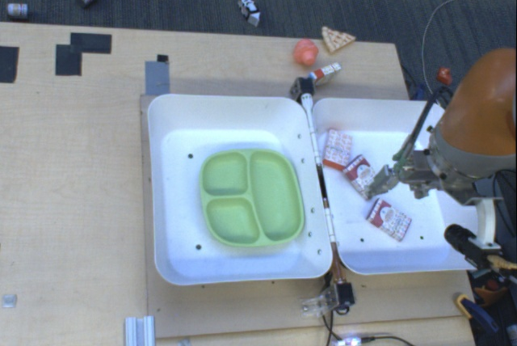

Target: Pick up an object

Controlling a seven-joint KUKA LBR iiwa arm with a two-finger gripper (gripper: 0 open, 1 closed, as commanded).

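Right now the arm [477, 126] is reaching into the right bin [420, 255] from the right side. The left bin [170, 175] is holding a green tray [250, 197] with three parts. The gripper [380, 183] is hanging low over the right bin, just beside the middle packet [357, 171]. I cannot tell if it is grasping anything. Three small red and white packets are lying flat in the right bin: a top packet [337, 149], the middle packet, and a bottom packet [388, 220]. None of them is looking lifted, so I think the pick is not done yet. The gripper is going to have to close on one packet and raise it.
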